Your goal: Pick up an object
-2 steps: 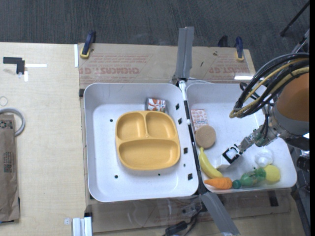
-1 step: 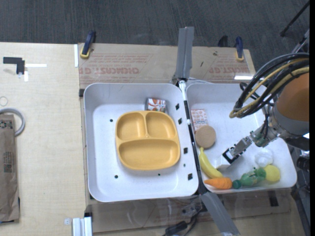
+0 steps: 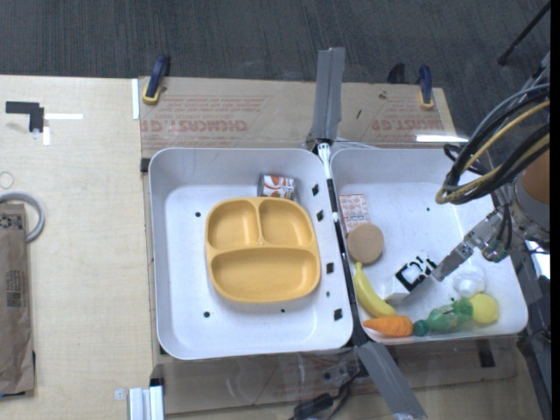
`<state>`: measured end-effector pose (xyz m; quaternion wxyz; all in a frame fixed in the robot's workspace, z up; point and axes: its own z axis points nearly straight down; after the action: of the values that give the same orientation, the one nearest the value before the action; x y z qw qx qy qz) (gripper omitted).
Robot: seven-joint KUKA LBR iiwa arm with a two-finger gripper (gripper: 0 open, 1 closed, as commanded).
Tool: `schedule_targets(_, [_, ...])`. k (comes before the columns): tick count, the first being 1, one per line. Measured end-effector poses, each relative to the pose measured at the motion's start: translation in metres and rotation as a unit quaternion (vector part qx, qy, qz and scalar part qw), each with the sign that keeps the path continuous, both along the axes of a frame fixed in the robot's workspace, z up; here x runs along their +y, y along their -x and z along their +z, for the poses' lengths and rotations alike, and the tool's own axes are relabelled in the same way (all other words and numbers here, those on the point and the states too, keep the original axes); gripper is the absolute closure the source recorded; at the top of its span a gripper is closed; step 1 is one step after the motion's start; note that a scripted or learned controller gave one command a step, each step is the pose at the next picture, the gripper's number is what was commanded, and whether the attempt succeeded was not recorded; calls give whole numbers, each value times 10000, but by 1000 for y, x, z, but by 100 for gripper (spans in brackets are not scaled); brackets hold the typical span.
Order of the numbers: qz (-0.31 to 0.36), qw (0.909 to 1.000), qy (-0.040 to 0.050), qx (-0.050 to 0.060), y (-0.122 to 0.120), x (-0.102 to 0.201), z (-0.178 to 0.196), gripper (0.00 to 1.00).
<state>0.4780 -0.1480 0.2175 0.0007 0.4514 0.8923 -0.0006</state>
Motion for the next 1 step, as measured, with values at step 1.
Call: schedule_targets(1, [-326,9995,-2,7,-45,23,-48,0])
